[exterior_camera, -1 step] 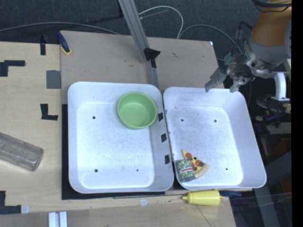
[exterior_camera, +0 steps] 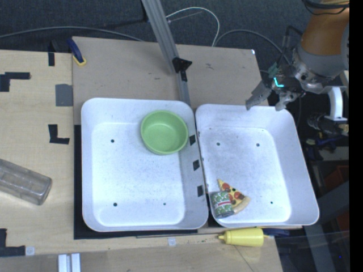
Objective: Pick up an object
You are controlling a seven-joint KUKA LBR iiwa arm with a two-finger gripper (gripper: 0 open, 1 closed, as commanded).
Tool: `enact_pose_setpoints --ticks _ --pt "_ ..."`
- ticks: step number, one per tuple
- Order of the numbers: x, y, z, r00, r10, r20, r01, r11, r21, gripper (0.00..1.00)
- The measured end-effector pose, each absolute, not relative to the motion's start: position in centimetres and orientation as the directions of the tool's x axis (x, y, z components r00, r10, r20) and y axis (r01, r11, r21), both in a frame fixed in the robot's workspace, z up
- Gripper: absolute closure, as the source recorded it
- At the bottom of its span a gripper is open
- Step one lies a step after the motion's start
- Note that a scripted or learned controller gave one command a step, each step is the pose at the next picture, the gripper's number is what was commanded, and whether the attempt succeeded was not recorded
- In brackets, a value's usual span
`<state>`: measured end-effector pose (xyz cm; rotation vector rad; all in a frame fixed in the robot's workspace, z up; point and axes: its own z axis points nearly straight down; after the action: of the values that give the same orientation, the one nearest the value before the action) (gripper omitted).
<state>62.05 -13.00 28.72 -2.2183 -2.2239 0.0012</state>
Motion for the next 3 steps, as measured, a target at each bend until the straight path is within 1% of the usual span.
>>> enact_pose_setpoints --ticks 1,3 --pt "61.4 -12.2 22.8 -0.001 1.000 0.000 1.000 0.001 -0.007 0.00" --pt "60.8 -12.1 9.8 -0.002 1.000 0.000 1.000 0.002 -0.008 0.00"
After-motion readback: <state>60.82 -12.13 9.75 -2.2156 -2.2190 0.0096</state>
